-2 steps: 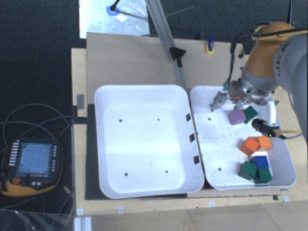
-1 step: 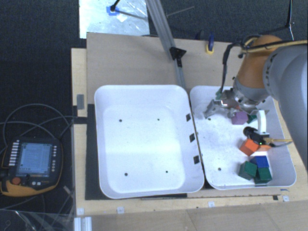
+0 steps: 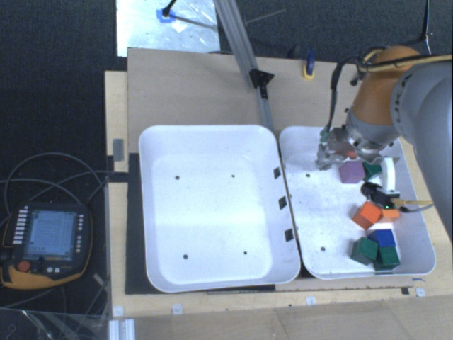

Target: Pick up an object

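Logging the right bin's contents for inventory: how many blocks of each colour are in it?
Purple block: 1
Orange block: 1
Blue block: 1
Green blocks: 3
Total: 6, as far as the overlapping pile shows.

Fixed overhead slant onto bench [image 3: 212, 83]

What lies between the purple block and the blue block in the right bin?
The camera view shows an orange block between the purple block and the blue block.
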`<action>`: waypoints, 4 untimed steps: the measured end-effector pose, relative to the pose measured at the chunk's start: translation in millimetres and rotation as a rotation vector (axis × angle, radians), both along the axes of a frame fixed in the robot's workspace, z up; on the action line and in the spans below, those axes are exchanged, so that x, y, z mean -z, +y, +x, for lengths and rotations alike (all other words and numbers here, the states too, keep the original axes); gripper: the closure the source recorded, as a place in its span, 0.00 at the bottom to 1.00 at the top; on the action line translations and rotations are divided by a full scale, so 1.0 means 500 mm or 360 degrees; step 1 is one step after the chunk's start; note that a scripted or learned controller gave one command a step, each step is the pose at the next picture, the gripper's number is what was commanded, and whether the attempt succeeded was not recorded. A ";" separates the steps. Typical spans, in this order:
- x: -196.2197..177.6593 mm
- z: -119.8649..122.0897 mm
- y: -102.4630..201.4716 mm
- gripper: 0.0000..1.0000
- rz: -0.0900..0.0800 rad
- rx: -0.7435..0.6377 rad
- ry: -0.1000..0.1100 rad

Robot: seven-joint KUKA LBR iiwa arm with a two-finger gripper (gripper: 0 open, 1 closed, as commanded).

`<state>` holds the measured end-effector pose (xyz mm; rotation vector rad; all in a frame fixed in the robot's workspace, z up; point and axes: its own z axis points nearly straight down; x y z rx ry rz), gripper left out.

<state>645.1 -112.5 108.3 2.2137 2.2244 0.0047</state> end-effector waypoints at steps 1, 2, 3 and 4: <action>-0.093 -0.009 0.001 1.00 -0.0001 0.0003 -0.0003; -0.214 0.004 -0.015 1.00 -0.0003 0.0002 -0.0008; -0.323 0.007 -0.016 1.00 -0.0002 0.0000 -0.0006; -0.329 -0.001 0.079 1.00 0.0003 -0.0007 0.0004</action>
